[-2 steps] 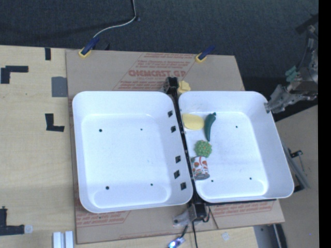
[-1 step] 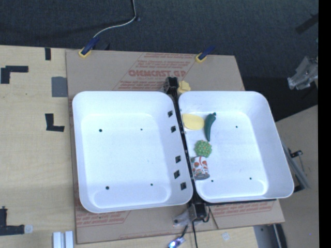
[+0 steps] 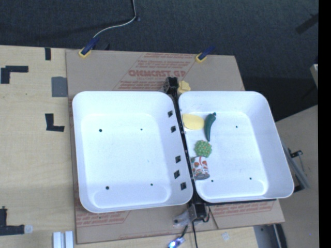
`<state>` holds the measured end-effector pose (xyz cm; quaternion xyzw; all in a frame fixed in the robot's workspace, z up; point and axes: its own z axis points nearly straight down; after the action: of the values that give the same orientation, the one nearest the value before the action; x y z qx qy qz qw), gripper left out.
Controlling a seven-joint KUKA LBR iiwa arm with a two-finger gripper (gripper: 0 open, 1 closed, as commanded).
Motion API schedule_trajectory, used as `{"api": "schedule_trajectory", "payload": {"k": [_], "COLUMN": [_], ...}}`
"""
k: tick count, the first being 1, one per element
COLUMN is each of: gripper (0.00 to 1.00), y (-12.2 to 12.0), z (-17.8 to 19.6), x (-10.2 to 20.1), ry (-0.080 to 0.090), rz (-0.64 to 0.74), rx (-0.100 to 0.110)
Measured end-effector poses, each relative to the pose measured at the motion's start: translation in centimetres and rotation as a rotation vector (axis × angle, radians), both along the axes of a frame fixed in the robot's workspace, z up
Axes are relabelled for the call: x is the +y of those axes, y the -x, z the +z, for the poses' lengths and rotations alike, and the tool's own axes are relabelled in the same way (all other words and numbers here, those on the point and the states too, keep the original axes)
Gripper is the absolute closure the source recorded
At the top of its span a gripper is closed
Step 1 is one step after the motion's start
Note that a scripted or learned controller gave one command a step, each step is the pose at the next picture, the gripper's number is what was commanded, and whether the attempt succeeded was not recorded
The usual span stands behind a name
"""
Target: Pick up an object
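**White bins wait, four small things crowd one wall**

White plastic on both sides: two bins sit edge to edge on a cardboard sheet (image 3: 155,71) over the desk (image 3: 31,102). The left bin (image 3: 83,138) carries nothing to pick. The right bin (image 3: 258,138) holds all four candidates, lined along its left wall near the shared divider: one yellow piece (image 3: 192,121), one dark green pepper (image 3: 209,125) touching or just beside it, one bumpy green ball (image 3: 203,148) below them, and one small can (image 3: 200,168) with a red-and-white label, lying close against the wall. Whether the tool is apart or together cannot be told from this view.

The risk likely lies in the crowding. A descent on the can may strike the bin wall or the divider, since the can leaves little room on that side. A grab at the yellow piece could catch the pepper too, or nudge both away. The ball looks round enough to roll out from a closing pinch and bump the can.

Two clamps, one yellow (image 3: 88,48) and one blue (image 3: 205,53), pin the sheet's far edge.
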<state>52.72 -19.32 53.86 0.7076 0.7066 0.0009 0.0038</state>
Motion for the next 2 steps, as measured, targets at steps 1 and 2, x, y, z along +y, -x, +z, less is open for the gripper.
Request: {"api": "schedule_trajectory", "payload": {"k": [1, 2], "gripper": [1.0, 1.0], "y": [4.5, 4.3], "z": [-6.2, -0.1], "x": [-0.9, -3.1], "ry": [-0.005, -0.001], "rz": [0.001, 0.002], "rx": [0.013, 0.001]}}
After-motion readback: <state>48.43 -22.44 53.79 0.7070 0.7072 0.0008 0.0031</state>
